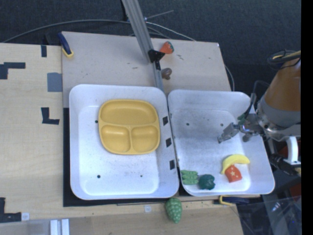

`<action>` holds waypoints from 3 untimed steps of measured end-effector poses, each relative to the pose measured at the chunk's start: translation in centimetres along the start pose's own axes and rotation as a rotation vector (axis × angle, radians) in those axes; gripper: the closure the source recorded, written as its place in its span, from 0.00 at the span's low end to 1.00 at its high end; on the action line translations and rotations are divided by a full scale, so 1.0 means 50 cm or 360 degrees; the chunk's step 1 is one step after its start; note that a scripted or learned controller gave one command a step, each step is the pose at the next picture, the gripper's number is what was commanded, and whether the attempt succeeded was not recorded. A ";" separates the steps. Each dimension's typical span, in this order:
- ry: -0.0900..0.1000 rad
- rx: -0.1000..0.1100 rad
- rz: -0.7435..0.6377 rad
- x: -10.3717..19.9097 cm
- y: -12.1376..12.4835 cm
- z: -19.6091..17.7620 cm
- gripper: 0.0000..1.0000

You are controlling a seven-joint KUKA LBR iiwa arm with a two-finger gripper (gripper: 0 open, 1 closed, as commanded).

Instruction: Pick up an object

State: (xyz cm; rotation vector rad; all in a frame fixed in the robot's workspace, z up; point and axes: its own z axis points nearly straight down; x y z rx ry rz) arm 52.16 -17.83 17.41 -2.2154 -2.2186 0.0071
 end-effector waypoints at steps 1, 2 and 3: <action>0.0001 0.0001 0.0001 -0.012 -0.016 0.117 0.00; 0.0000 -0.0007 -0.0002 -0.011 -0.013 0.091 1.00; -0.0005 -0.0020 0.0000 -0.013 -0.016 -0.035 1.00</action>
